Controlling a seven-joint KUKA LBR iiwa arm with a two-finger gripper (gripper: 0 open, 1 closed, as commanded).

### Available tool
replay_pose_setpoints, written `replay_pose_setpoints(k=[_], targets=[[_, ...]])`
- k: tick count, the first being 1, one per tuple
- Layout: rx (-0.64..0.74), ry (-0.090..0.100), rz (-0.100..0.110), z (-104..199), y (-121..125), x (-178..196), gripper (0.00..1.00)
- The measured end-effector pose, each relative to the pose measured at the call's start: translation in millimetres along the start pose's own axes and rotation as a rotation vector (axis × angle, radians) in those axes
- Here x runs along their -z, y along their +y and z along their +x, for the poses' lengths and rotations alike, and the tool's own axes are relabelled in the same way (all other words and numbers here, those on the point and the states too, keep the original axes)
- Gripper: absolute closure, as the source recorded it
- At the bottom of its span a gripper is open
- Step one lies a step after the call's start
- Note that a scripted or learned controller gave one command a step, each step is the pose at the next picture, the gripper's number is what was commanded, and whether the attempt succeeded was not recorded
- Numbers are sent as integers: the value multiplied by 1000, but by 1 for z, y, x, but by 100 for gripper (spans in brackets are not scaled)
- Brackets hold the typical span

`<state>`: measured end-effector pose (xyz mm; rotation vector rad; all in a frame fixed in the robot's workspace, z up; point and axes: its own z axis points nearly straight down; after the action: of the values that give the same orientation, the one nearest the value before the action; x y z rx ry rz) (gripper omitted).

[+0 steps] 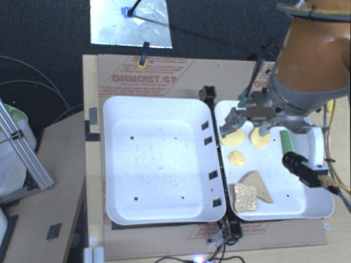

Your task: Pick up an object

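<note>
The right bin (pixel 315 204) holds several small things. Two pale yellow pieces (pixel 233 139) (pixel 260 139) lie near its back left, with a smaller yellow lump (pixel 236 158) just in front of them. Nearer the front are a tan wedge (pixel 259 181) and a tan textured square (pixel 245 197). A green cylinder (pixel 286 141) lies to the right. My gripper (pixel 247 126) hangs just above the two yellow pieces, open, one finger (pixel 228 124) over the left piece and the other over the right. Nothing sits between its fingers.
The left bin (pixel 118 163) stands beside the right one, a black divider (pixel 216 158) between them. A black cylindrical part with a cable (pixel 300 167) juts over the right bin's right side. The arm's orange band (pixel 315 34) looms over the back right. Cardboard lies under both bins.
</note>
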<state>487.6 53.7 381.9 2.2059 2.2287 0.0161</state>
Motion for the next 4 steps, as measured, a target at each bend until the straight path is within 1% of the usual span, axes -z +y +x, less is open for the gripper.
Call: replay_pose_setpoints(k=[1,2,3,4], targets=[[-2,-1,11,48,-1,-14,0],[-11,-3,9,22,0,-23,0],[-3,-1,5,64,0,19,0],[2,0,10,151,8,8,0]])
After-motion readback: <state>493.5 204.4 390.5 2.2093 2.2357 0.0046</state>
